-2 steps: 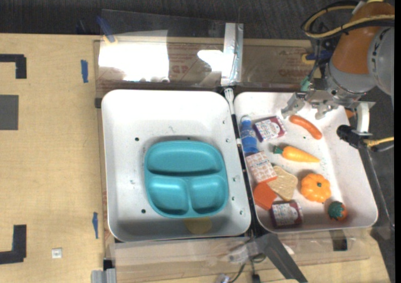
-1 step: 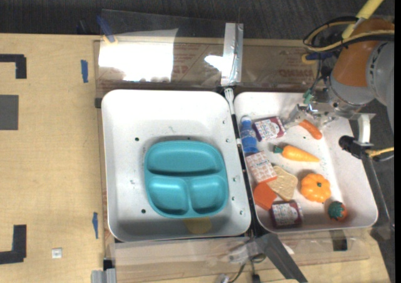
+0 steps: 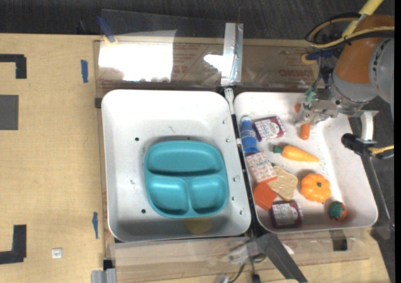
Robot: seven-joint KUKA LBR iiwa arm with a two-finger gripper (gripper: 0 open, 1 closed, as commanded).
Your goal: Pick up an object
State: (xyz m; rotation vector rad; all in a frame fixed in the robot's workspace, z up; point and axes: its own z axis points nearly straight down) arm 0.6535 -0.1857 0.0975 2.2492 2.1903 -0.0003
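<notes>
Nearest you in the right bin (image 3: pixel 366 216) lie a round jar (image 3: pixel 286 213), a smooth orange pumpkin (image 3: pixel 314 187) and a flat cracker (image 3: pixel 283 182). Further back you find a tapered carrot (image 3: pixel 296 153) and a blue bottle (image 3: pixel 247 134). Your metal claw (image 3: pixel 312 113) hangs at the far wall beside a small orange piece (image 3: pixel 304 131); whether it is spread, you cannot tell. A glossy teal divided tray (image 3: pixel 185 177) sits in the left bin (image 3: pixel 119 119).

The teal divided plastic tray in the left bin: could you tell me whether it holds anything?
Empty: the teal divided plastic tray shows bare compartments.
</notes>
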